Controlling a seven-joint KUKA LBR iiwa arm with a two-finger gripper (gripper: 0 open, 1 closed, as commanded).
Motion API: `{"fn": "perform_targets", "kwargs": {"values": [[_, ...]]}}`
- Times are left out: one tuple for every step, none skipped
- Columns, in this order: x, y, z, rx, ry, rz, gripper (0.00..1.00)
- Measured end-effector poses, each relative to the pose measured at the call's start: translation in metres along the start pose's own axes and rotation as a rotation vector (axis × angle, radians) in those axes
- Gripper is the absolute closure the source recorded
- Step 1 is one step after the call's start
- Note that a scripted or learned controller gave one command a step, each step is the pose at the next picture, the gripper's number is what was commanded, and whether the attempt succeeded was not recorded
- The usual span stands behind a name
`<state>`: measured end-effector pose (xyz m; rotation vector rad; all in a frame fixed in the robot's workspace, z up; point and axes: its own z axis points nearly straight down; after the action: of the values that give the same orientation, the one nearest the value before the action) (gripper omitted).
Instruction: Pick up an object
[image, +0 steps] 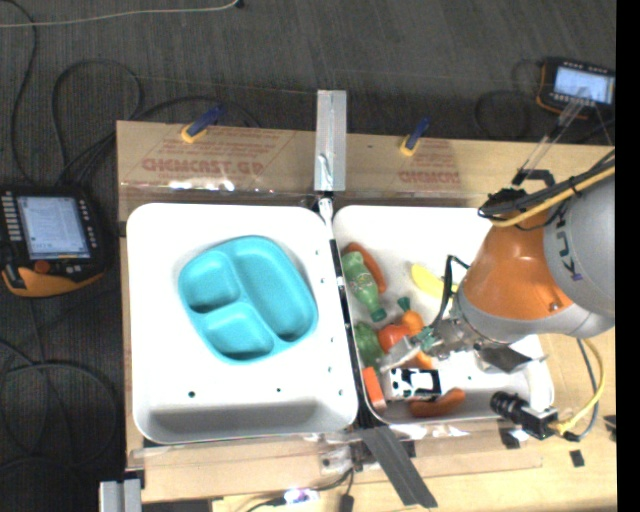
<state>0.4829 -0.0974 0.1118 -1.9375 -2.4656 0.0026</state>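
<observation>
The right bin (470, 225) holds a heap of small toys along its left and front side: green bottle-like pieces (360, 280), orange carrot-like pieces (408, 326), a yellow item (430, 278), a black-and-white cow-patterned block (414, 382) and a red-orange piece (437, 403). My gripper (432, 345) is low in this bin, just above the cow-patterned block and beside the orange pieces. The orange band of the arm (515, 285) covers the bin's right part.
The left bin (160, 390) holds a turquoise three-compartment plate (248, 297). A metal post (331, 140) stands at the back between the bins. A teach pendant (48, 240) lies on the floor at left. Cables run along the right edge of the bench.
</observation>
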Motion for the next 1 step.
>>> {"fn": "perform_targets", "kwargs": {"values": [[0.0009, 0.0, -0.0076, 0.004, 0.004, 0.001, 1.0]]}}
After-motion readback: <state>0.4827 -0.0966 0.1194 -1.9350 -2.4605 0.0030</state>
